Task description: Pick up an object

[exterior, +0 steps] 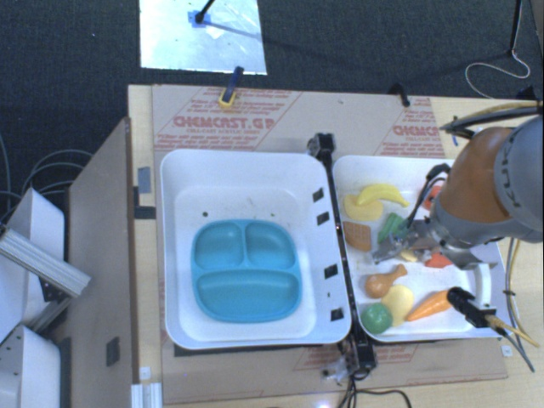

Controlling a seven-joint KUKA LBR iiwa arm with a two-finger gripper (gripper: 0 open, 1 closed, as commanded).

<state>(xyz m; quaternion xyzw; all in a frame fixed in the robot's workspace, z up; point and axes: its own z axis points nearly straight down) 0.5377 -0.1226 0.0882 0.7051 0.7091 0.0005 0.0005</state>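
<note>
While the worktop [280,113] stood on dark carpet [68,49], the gripper [393,246] hung low in the right bin [353,177] among toy foods, just beside the green piece [392,226] and above the chicken drumstick [384,280], its grip impossible to judge.

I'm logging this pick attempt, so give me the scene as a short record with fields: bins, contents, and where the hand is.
left bin: holds a blue divided plate
right bin: toy food, including banana, carrot, drumstick, green ball, yellow lemon-like piece
hand: low over the right bin's middle, by a dark green item
grasp: cannot tell
</note>
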